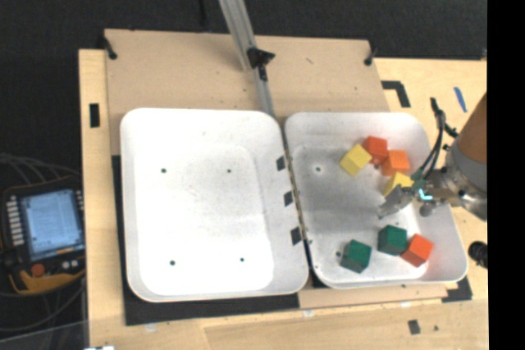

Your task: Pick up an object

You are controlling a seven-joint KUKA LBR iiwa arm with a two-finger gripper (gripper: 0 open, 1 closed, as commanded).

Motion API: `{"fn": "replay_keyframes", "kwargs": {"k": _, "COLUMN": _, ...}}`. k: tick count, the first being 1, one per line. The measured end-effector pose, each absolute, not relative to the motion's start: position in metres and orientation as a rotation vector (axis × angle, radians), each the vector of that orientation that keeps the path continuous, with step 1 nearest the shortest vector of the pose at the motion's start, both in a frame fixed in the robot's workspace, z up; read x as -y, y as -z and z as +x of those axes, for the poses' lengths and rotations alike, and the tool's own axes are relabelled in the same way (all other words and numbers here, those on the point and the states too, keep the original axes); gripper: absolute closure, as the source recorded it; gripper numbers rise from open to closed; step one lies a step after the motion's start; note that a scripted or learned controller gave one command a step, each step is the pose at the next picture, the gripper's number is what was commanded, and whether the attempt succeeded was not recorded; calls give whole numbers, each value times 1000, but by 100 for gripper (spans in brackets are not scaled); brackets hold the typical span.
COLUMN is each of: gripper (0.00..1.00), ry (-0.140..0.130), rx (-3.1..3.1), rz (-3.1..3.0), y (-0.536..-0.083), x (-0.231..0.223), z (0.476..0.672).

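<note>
Several small blocks lie in the right bin [328,201]. A yellow block [355,160], an orange block [376,147] and a second orange block [398,161] cluster at its back. Another yellow block [399,182] sits just behind my gripper [408,199], touching or nearly touching it. The gripper hangs low over the bin's right side, reaching in from the right edge. In front of it lie a green block [393,239] and an orange-red block [418,249]. A second green block [356,256] rests near the bin's front wall.
The left bin [201,201] stands beside the right one, with black clips along the shared wall [289,197]. A grey metal post [234,8] rises behind the bins. A handheld pendant [45,225] lies off the bench at left.
</note>
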State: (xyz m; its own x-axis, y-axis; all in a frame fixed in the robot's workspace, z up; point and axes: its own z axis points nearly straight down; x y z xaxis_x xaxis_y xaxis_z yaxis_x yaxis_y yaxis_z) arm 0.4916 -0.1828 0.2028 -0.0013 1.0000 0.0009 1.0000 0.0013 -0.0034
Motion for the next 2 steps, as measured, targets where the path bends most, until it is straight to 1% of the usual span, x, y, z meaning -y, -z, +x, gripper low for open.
{"fn": "replay_keyframes", "kwargs": {"k": 1, "gripper": 0, "ry": 2, "rx": 2223, "rz": -2222, "y": -205, "x": 182, "z": 493}}
{"fn": "replay_keyframes", "kwargs": {"k": 2, "gripper": 0, "ry": -5, "rx": 2218, "rz": -2222, "y": -154, "x": 192, "z": 486}}
